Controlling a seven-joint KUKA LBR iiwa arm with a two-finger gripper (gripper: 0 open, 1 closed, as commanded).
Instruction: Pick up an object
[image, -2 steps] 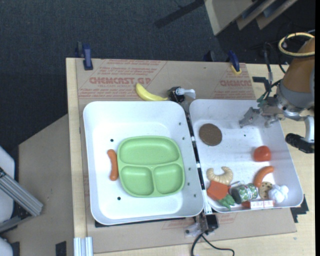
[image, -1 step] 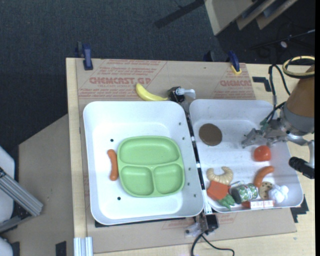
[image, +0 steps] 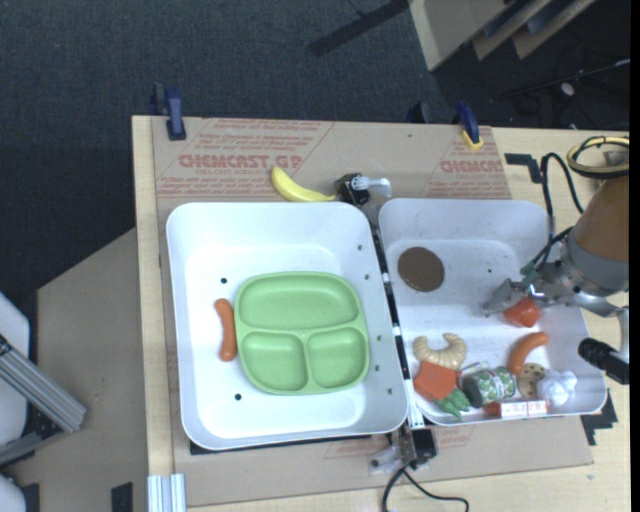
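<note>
— While we start at the left, what sits in the left bin (image: 190, 300)?

— An orange sausage (image: 226, 329) lies along the left side of a green divided tray (image: 300, 331), just beside its edge. The tray has three compartments and sits near the middle of that bin.

— And behind the bins?

— A yellow banana (image: 297, 188) rests on the desk (image: 250, 150) at the back rim of the left bin, with a small black and white object (image: 360, 187) just to its right, near where the two bins meet.

— Now the right bin (image: 470, 215)?

— A brown disc (image: 421, 268) lies toward its back left. Along the front there is a croissant (image: 442, 348), an orange block (image: 434, 381) touching it, something green (image: 456, 402), a crumpled wrapper (image: 488, 385), a second orange sausage (image: 527, 349), a cookie (image: 530, 378) and a small white lump (image: 560, 386).

— Where is the arm?

— The tool (image: 517, 298) is low over the right side of that bin, and a red-orange object (image: 522, 314) sits right at its tip. It may be touching the fingers, but I cannot tell whether they are spread or pinching it.
</note>
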